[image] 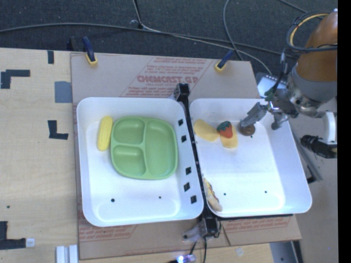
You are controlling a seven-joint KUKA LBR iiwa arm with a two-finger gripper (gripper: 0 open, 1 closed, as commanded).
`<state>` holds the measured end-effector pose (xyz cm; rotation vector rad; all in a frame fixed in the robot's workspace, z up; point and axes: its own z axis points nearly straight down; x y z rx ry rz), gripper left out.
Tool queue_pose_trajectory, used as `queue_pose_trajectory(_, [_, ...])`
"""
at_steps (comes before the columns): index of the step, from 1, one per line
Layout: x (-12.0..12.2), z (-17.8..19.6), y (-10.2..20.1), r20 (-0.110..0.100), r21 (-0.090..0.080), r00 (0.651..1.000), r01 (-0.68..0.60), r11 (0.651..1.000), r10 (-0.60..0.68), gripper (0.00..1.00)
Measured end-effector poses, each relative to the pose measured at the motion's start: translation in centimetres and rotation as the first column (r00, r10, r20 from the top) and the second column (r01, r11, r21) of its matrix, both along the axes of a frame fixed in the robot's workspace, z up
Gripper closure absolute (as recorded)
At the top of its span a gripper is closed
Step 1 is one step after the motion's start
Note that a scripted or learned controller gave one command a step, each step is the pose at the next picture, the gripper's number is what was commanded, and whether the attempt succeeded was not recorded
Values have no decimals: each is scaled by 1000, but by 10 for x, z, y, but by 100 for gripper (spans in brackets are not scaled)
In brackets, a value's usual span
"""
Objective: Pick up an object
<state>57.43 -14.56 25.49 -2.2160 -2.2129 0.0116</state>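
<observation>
My gripper [261, 123] hangs over the far right part of the right bin [285, 163], fingers spread open and nothing between them. A small brown object [248, 129] lies just under the tip of the left finger [253, 115]. To its left sit a red and green toy fruit [224, 127] on a yellow piece [230, 140], and a pale yellow object [204, 130] near the divider. A tan and white item [211, 196] lies against the bin's near left wall.
The left bin [93, 196] holds a green divided plate [144, 148] and a yellow corn cob [104, 133] beside it. A black clip rail [189, 152] runs between the bins. Cables [236, 15] trail across the dark floor behind.
</observation>
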Motion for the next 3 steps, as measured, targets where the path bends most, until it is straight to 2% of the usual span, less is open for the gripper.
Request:
queue_pose_trajectory(1, [2,6,0,11,-2,1000,-3,1000,3,0])
queue_pose_trajectory(2, [8,-51,8,7,-2,1000,-3,1000,3,0])
queue_pose_trajectory(3, [2,-108,-1,5,-2,1000,-1,1000,1,0])
